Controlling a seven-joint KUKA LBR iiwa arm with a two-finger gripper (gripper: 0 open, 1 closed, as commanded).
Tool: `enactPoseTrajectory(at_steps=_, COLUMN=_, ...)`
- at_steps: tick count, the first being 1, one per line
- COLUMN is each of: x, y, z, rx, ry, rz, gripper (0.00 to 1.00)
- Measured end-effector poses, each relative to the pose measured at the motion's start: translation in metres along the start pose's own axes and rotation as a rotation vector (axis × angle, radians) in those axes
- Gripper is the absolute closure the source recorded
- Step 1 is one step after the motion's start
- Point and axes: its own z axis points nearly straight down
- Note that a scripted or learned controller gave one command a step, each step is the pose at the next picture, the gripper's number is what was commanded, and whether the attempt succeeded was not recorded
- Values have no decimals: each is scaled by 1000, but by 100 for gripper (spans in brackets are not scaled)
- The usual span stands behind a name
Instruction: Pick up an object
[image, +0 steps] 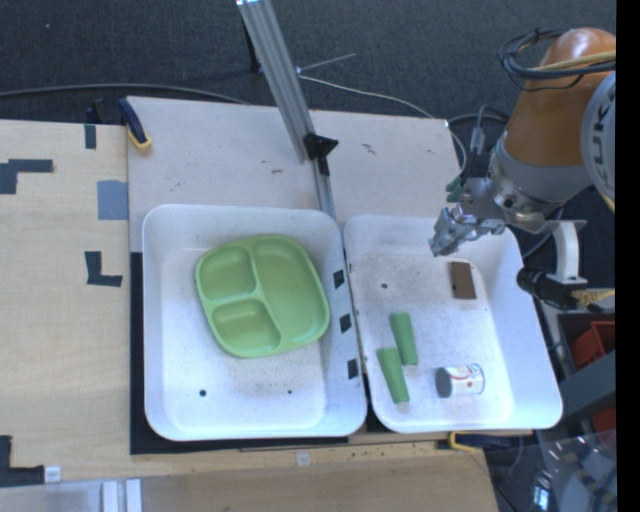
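My gripper (447, 240) hangs over the right bin's (530, 330) far side, its state impossible to tell. Brown block (462, 280) lies just near of it; two green cylinders (403, 338) (392, 374) and a can (460, 380) nearer. Green plate (262, 295) occupies the left bin (160, 330).

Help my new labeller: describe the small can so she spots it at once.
Start at the right-hand white bin. Near its front right corner lies the small can, on its side. Unlike the two green sticks beside it, it is white with red markings and a grey end.
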Motion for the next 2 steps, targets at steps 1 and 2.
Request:
enactPoseTrajectory(at_steps=1, x=52, y=7, z=24, rx=3, ry=0, rz=0, gripper=100)
enactPoseTrajectory(at_steps=2, x=115, y=12, z=35, rx=2, ry=1, rz=-2, gripper=100)
